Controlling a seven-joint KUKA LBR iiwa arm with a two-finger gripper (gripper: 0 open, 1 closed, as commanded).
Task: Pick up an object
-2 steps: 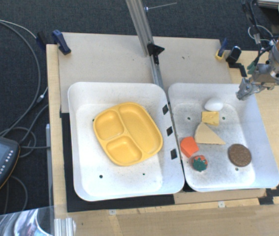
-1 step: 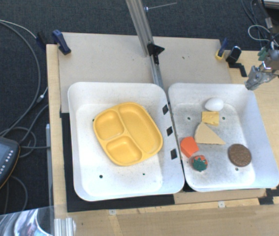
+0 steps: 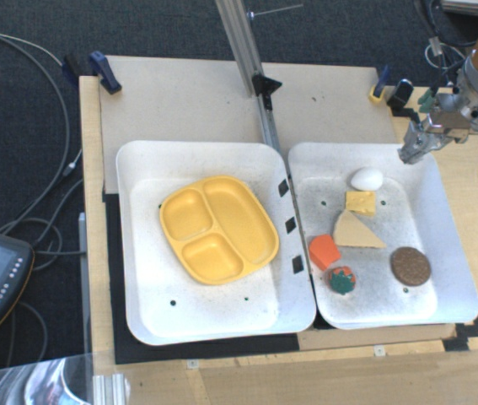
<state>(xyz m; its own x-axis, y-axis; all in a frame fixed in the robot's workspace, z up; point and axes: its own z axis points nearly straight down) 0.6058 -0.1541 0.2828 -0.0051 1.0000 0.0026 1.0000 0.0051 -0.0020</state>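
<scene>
Camera view looks down on the worktop (image 3: 188, 91), a pale board carrying two shallow white bins side by side. Going big to small: the left bin (image 3: 137, 167) holds just one thing, a yellow divided tray (image 3: 217, 229) with three compartments, lying a bit skewed. The right bin (image 3: 441, 218) has all the small stuff. There's a tan wedge (image 3: 357, 230) roughly mid-bin, with its long edge running left to right. Near-right of it sits a brown round disc (image 3: 410, 266). An orange block (image 3: 324, 250) sits at the left wall, and a small green-and-red piece (image 3: 342, 279) is just on the near side of that. A small yellow cube (image 3: 360, 202) touches the wedge's far tip, and a white egg-shaped thing (image 3: 367, 179) sits just beyond the cube.

The gripper (image 3: 413, 148) hangs over the far right corner of the right bin, up by the rim. Can't tell whether the jaws are released or clenched from this angle; nothing visible between them anyway.

So the relation that matters: every candidate lies toward the near-left of the jaws. I'd guess the white egg is the closest pick, a short hop left and slightly nearer, then the cube. The disc is well apart, straight toward the near edge.
</scene>
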